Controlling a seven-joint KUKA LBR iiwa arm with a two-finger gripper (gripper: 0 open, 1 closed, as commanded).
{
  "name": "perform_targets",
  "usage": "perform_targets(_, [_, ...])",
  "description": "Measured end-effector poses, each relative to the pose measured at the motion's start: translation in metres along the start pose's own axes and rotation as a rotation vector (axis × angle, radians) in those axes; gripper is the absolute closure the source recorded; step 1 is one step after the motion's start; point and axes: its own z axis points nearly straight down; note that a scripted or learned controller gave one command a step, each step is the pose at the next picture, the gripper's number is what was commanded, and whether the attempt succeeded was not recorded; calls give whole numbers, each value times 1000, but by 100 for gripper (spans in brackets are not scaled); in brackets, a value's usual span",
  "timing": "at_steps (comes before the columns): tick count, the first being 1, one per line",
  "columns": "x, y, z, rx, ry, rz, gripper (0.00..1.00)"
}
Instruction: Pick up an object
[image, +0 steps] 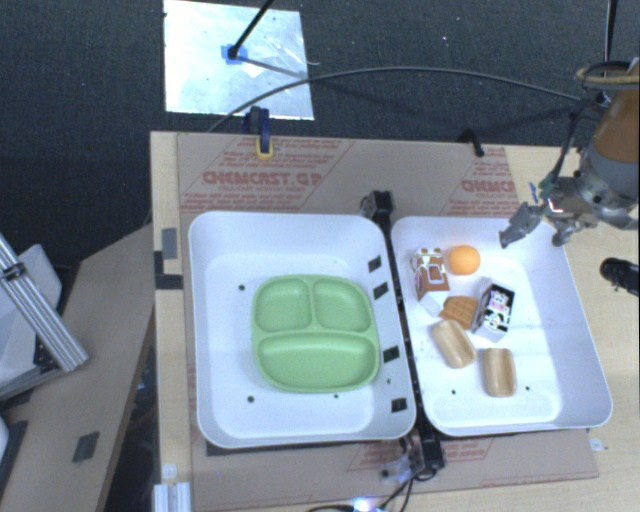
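The gripper (541, 222) hangs above the far right corner of the right bin (570, 330), its two grey fingers (518, 228) spread apart with nothing between them. The arm (612, 140) enters from the right, its orange band near the top edge of the view.

Below and to the left of the gripper, the right bin holds a cluster of small things. An orange ball (464, 260) sits toward the far side, with a brown-and-white carton (431, 270) just beside it on the left. A black-and-white carton (496, 307) lies nearer the middle, touching a crusty bread piece (461, 309). Two bread rolls lie closer to the near edge: one (452, 343) tilted, the other (498, 371) upright in the view.

The left bin (215, 300) bears a green divided plate (316, 332) with three compartments. Both bins rest on a cardboard sheet (290, 175).
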Motion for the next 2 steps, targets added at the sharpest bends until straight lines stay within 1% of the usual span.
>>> perform_targets(1, [1,3,-8,-12,-3,-3,0])
perform_targets(2, [3,13,47,-9,-2,-6,0])
